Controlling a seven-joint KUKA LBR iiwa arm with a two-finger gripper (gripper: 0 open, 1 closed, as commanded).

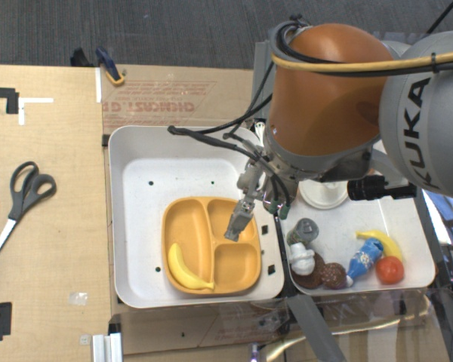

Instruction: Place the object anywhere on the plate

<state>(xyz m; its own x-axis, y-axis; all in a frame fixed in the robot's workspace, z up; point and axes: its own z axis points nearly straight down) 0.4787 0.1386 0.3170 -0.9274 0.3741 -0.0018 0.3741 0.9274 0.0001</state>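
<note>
- Gripper [238, 225] of mine hangs over the yellow three-compartment plastic plate [211, 244], above the ridge between its upper right and lower right compartments; I cannot tell whether it is parted or closed, and I see nothing between its tips.
- Yellow plastic banana [184, 269] lies in the plate's long left compartment, at about seven o'clock from the plate's middle, curving along the lower rim.
- Plate sits in the left shallow white bin [136, 202], toward that bin's five o'clock corner.
- My grey arm with its orange band [332, 74] reaches in from three o'clock and covers much of the upper part of the right shallow white bin [415, 277].
- Along the right bin's six o'clock edge lie a small white figure [302, 261], a grey round piece [305, 231] just above it, two dark brown lumps [325, 276], a blue and white packet [362, 259], a second yellow banana [380, 243] and a red ball [390, 270], all close together.
- Black-handled scissors [19, 198] rest on the wooden bench [45, 142] at nine o'clock, well apart from both bins.
- Brown cardboard sheet [174, 100] lies at twelve o'clock from the left bin.
</note>
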